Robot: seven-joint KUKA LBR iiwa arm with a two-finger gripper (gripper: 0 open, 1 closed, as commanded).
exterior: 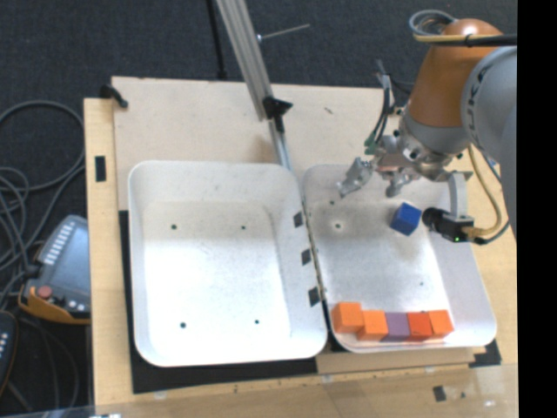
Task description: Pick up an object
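We see the gripper (376,178) over the right bin (365,259), fingers spread apart, holding nothing. A blue block (405,219) lies nearby, partly under the arm (452,85). The bench (183,120) is pale wood.

A robotics lab: plywood bench (200,120), teach pendant (63,268), cables (26,146).

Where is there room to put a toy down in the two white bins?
The left bin is bare all over its floor. In the right bin, the middle floor is free, between the blue block and the row of orange and purple blocks along the near wall. It is crowded at the far end, where the pincer hangs.
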